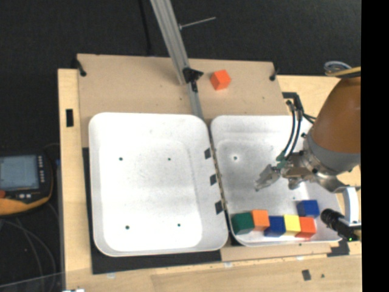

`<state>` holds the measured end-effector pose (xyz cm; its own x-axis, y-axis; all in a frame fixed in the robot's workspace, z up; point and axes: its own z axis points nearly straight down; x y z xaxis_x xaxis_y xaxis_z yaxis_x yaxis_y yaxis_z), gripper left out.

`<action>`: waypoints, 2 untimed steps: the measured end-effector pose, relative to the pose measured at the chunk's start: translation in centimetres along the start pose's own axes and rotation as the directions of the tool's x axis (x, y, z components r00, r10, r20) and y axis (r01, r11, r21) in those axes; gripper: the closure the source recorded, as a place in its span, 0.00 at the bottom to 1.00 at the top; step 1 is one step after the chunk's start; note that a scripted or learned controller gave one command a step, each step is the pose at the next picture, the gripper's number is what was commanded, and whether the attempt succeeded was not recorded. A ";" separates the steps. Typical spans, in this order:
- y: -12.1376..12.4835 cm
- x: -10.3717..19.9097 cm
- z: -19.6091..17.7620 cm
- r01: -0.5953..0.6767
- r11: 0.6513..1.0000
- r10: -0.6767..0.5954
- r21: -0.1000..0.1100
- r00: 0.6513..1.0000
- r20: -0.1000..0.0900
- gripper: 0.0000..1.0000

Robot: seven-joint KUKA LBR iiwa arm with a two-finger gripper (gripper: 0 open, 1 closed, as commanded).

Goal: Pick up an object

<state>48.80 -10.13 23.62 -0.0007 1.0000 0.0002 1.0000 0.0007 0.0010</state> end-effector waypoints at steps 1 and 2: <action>0.5 -7.1 11.9 -0.005 1.000 0.005 0.007 1.000 0.002 0.00; 0.9 -1.2 3.2 0.008 1.000 -0.008 -0.009 1.000 0.001 0.00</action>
<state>49.70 -11.35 20.46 -0.0084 1.0000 -0.0003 0.9999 0.0084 0.0099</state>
